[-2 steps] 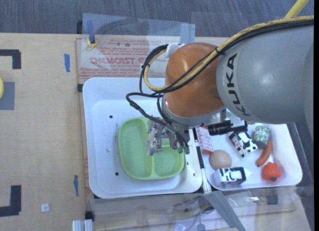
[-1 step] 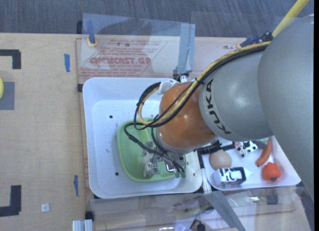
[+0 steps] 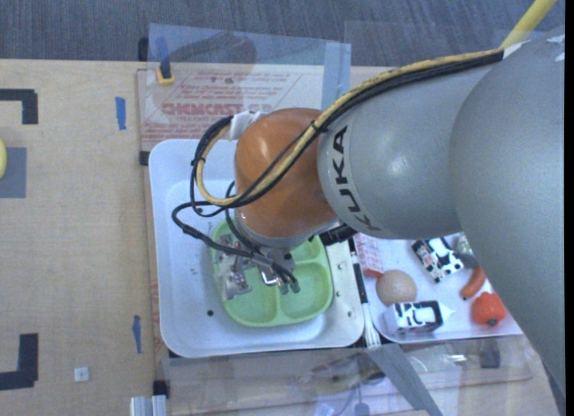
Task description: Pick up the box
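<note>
The arm (image 3: 421, 163) reaches in from the right and crosses above the right bin (image 3: 511, 332). Its orange wrist band (image 3: 273, 177) hangs over the middle of the left bin (image 3: 175, 253).

The gripper (image 3: 260, 278) points down over the green divided tray (image 3: 309, 302), which lies toward the near edge of the left bin. Whether the gripper is open or closed cannot be told, because the wrist and cable loops (image 3: 202, 195) block the line of sight. Nothing is seen held in it.

The best candidate for the box is a small white carton with black print (image 3: 417, 315). It lies flat in the right bin, near that bin's near-left corner and just beside a beige egg-shaped object (image 3: 395, 286). A second white-and-black item (image 3: 437, 259) lies farther back. Red and orange toy pieces (image 3: 487, 308) sit toward the near-right part of the same bin.

Judgement: the gripper is positioned over the tray, well apart from the carton and in the other bin. The pick is therefore not yet made. The next move probably calls for travel across the wall between the bins. The egg-shaped object beside the carton leaves little clearance on that side, so a grasp across the carton's free sides is likely safer.
</note>
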You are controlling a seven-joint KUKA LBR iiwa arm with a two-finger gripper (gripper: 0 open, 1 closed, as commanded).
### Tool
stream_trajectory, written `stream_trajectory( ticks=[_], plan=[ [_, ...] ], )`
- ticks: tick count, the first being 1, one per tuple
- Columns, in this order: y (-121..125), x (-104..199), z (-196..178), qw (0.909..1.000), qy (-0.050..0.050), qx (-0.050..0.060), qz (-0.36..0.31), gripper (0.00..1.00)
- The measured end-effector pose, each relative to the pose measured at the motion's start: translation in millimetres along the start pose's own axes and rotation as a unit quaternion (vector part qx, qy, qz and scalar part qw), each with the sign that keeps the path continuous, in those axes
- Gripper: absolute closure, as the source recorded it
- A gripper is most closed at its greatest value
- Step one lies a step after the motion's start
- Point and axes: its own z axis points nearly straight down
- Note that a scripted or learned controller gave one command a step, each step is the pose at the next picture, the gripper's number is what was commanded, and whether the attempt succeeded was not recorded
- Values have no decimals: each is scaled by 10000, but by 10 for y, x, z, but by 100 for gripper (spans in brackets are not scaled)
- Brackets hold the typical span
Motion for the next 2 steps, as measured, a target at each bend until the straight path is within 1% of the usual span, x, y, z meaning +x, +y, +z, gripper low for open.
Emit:
stream_trajectory(
  ticks=[1, 2],
  plan=[
    [-157, -425, -1075, 9774, -19, 0, -2114, 100],
    [-813, -288, 257, 9635, -80, 4, -2677, 100]
  ],
)
